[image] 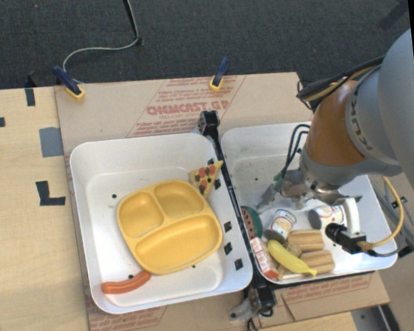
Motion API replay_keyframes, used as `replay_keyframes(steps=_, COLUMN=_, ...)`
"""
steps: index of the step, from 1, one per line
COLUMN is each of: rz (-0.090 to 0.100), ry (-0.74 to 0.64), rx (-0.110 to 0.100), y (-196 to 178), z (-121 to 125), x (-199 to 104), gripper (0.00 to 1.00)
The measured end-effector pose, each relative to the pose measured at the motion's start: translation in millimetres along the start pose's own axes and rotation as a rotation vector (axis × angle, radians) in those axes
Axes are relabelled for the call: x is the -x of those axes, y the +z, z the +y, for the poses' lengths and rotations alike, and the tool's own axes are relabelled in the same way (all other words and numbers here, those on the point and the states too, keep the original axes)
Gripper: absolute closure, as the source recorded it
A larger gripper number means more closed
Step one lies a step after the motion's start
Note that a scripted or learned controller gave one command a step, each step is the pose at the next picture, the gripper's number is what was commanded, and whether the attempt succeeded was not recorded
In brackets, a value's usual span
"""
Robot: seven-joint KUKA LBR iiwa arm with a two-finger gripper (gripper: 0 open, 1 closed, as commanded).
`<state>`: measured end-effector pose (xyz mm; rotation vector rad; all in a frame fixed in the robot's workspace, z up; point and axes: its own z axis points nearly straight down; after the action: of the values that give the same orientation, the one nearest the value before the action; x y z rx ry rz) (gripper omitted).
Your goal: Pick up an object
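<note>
A grey arm with an orange band reaches into the right white plastic bin, its hand low over the clutter; how far the hand is open cannot be told. At the hand's five o'clock, close by, lie a curved yellow banana, a small white-labelled jar and tan cylindrical rolls. In the left white bin, a glossy yellow three-compartment plate rests, an orange sausage at its seven o'clock.
</note>
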<state>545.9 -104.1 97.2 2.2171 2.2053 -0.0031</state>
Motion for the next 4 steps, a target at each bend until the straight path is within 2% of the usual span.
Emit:
replay_keyframes(steps=1, rz=-0.005, ry=0.002, rx=0.008, y=9, z=-18, x=-2, gripper=0.0)
replay_keyframes(steps=2, rz=0.005, ry=-0.002, rx=0.0, y=0, z=-18, x=-6, gripper=1.0)
replay_keyframes(steps=3, rz=-0.006, ry=0.003, rx=0.004, y=-1, z=-18, x=-1, gripper=0.0)
replay_keyframes(steps=4, rz=0.0, ry=0.0, rx=0.004, y=9, z=-44, x=3, gripper=0.0)
